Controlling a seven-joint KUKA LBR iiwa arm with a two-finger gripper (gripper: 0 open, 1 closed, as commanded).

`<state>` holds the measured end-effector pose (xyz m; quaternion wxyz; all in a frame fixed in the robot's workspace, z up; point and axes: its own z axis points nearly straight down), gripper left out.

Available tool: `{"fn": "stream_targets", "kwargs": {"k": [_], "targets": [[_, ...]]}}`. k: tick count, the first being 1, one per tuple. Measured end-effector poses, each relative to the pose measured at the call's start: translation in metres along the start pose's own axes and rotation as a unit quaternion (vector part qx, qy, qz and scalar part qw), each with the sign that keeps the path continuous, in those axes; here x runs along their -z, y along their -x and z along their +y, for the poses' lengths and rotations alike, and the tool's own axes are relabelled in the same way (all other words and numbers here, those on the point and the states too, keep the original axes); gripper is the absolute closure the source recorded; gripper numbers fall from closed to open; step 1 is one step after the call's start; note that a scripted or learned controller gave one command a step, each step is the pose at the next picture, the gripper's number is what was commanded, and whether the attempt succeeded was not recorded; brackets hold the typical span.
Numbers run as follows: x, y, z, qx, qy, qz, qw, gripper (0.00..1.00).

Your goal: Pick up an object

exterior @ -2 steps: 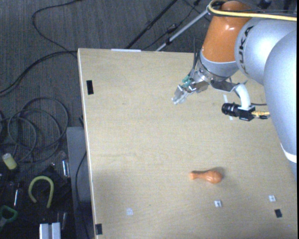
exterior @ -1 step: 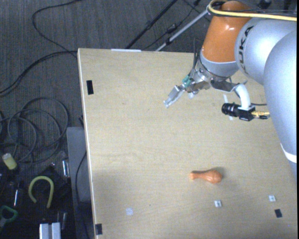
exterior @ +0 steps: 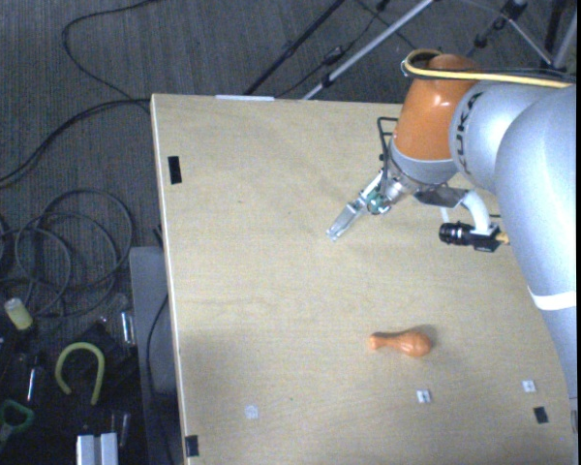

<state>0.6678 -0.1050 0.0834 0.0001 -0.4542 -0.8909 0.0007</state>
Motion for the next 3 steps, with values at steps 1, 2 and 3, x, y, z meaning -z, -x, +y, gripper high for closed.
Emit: {"fn": "stream_targets", "kwargs": {"k": [1,2,3], "targets": [[0.010,-0.001,0.001,-0.001,0.002,0.001,1.0000,1.00],[0.100,-0.011,0.009,-0.122,0.001,0.000,0.9926,1.00],[0.109,-0.011,0.010,-0.121,0.001,0.000,0.9926,1.00]]}}
